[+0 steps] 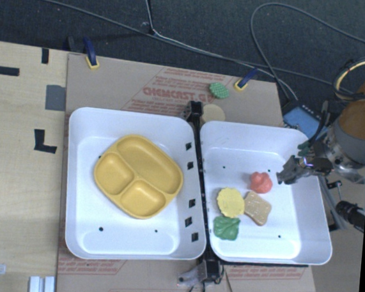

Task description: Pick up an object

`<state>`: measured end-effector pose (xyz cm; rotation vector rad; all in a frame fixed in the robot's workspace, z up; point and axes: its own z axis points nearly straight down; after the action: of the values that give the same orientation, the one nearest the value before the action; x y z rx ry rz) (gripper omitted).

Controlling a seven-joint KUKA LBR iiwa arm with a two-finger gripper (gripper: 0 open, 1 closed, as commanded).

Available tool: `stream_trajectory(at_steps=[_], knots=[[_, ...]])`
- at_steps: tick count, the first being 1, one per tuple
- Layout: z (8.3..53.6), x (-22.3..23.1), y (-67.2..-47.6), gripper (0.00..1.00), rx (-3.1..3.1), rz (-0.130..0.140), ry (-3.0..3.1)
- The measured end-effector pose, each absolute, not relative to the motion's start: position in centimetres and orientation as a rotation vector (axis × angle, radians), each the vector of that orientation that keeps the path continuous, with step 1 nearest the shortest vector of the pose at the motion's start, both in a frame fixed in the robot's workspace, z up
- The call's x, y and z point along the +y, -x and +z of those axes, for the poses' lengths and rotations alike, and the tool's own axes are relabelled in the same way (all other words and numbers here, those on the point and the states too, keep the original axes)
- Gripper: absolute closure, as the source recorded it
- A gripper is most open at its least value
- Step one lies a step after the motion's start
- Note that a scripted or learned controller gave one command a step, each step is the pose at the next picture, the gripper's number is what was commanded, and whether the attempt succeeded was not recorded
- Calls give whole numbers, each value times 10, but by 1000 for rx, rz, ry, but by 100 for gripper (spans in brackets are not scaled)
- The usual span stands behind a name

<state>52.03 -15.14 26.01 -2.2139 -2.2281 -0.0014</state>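
The right bin (288, 245) holds a red toy piece (260, 182), a yellow piece (230, 202), a tan bread-like piece (257, 208) and a green piece (226, 228), clustered near its middle. My gripper (290, 171) hangs over the right part of this bin, just right of the red piece and a little above it. Nothing shows between it and the bin floor.
The left bin (81, 164) carries a yellow divided plate (138, 175). A small green object (219, 89) lies on the cardboard behind the bins. Black clips run along the seam between the bins (194, 175). Cables cross the dark floor at the back.
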Motion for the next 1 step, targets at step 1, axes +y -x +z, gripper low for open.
stream_trajectory(at_steps=[1], knots=[[261, -93, -533, 100, -2227, 0, 2216]])
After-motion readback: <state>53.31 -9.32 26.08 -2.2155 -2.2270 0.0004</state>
